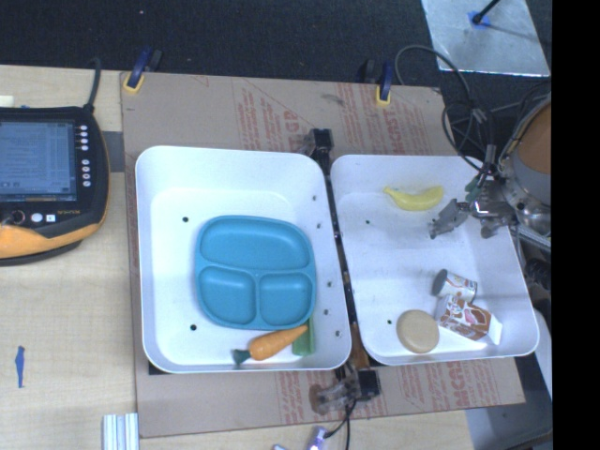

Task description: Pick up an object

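The right bin [375, 251] holds a yellow banana [414, 197] at its back, a tan round piece [417, 332] at its front, and a red-and-white squeeze pouch [464, 312] beside that piece. My gripper [467, 226] hangs over the bin's right side, just right of the banana and behind the pouch. Its fingers [447, 220] are spread open with nothing between them. In the left bin [155, 251] lie a blue divided plate [255, 270] and an orange carrot [272, 343] along the front wall.
A tablet-like pendant [42, 172] lies on the bench to the left of the bins. Cables [459, 101] run behind the right bin near the arm. A small green piece [303, 341] sits by the carrot's tip.
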`<state>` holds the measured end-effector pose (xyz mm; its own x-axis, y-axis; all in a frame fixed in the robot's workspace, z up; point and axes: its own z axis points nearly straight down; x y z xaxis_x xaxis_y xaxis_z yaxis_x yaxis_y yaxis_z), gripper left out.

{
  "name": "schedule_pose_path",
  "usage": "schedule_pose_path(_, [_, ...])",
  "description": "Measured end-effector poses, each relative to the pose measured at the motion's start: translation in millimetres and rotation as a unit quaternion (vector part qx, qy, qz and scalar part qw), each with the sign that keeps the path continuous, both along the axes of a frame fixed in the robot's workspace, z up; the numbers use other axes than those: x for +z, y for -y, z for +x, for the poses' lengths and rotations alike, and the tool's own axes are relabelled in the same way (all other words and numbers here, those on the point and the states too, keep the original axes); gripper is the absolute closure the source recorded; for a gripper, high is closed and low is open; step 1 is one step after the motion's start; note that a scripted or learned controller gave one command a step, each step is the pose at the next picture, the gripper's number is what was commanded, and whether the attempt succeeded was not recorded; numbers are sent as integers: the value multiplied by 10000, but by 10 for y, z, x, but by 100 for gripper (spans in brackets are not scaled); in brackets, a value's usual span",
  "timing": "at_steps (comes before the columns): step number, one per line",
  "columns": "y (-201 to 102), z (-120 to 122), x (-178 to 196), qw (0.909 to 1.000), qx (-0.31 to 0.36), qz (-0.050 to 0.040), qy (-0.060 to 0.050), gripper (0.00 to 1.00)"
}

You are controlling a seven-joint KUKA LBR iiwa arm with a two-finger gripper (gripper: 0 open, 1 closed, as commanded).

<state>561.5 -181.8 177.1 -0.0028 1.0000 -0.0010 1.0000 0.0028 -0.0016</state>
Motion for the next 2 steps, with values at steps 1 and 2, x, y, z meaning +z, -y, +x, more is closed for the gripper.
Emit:
schedule_pose_path(1, [-180,434,-772,10000,13,0,-16,0])
schedule_pose_path(2, [301,947,-850,10000,7,8,-8,0])
